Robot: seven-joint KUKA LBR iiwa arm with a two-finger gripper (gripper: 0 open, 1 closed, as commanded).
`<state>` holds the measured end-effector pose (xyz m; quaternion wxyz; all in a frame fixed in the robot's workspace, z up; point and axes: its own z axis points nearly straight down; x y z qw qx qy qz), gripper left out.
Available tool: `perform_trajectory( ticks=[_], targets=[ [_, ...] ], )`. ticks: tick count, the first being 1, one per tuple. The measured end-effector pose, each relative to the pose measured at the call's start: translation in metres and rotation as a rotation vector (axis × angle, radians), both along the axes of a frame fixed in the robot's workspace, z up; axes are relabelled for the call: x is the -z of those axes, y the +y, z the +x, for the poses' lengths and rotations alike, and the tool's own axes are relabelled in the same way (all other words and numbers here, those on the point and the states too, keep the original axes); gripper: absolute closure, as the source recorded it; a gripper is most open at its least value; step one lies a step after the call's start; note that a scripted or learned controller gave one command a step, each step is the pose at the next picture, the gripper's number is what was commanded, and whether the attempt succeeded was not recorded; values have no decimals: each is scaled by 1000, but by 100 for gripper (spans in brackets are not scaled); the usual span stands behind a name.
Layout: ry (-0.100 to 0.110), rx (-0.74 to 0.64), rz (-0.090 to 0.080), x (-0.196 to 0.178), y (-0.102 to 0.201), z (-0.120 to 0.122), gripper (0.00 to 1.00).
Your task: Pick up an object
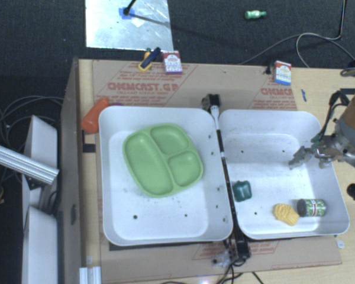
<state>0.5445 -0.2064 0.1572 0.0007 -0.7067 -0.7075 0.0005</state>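
- While the gripper hangs at the right edge of the right bin, you have nothing lifted yet: no object sits between its fingers, and whether they are spread or closed you cannot tell from this slanted view.
- You can judge the task as barely begun; choosing a target, descending, closing and lifting all remain.
- Your candidates lie in the right bin's near part: a small can on its side by the right wall, a yellow object just beside it on its left, and a dark green object close to the divider between the bins.
- You also have a green divided plate lying flat in the middle of the left bin, well apart from the arm.
- Mind the edges: the can is close to the right wall and the near rim, so a finger coming down on that side has little room. The green object crowds the divider in the same way.
- You have the most open floor in the right bin's middle and far part, which is bare, so an approach from there toward the yellow object looks least hemmed in, though the can touching or nearly touching it may get nudged.
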Motion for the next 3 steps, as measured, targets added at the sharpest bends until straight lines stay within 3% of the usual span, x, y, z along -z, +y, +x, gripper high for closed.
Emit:
perform_trajectory(
  ticks=[1,2,3],
  targets=[
    [-1,0,0,69,0,-52,0],
    [-6,-3,-1,72,1,94,0],
    [-3,-4,1,73,79,38,0]
  ],
)
